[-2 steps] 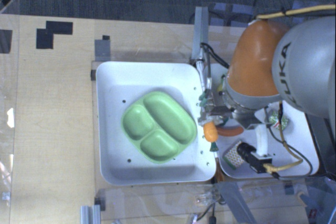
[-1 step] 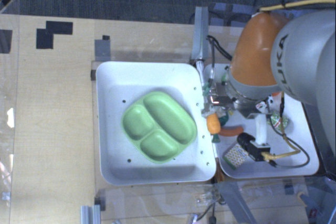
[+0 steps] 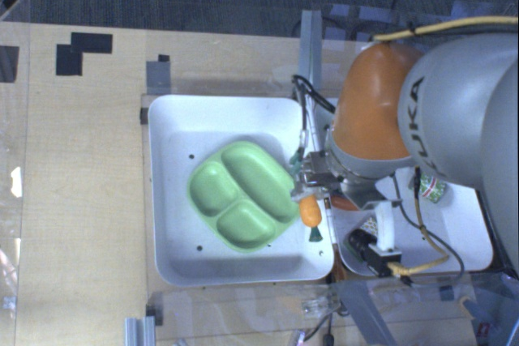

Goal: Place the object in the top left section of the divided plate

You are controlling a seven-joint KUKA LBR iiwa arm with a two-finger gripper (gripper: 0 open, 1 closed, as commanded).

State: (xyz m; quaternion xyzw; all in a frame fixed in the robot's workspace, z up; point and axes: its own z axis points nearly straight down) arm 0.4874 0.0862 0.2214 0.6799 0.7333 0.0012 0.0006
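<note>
The carrot hangs at the plate rim under the gripper; jaw state cannot be told.

The light green divided plastic plate is looking smooth with a soft sheen, sitting in a glossy white plastic bin. The pale wooden table is showing a matt, faintly grained finish.

You look down from one fixed camera above the pale wooden bench, slanted, both shallow white plastic bins fairly close below you.
</note>
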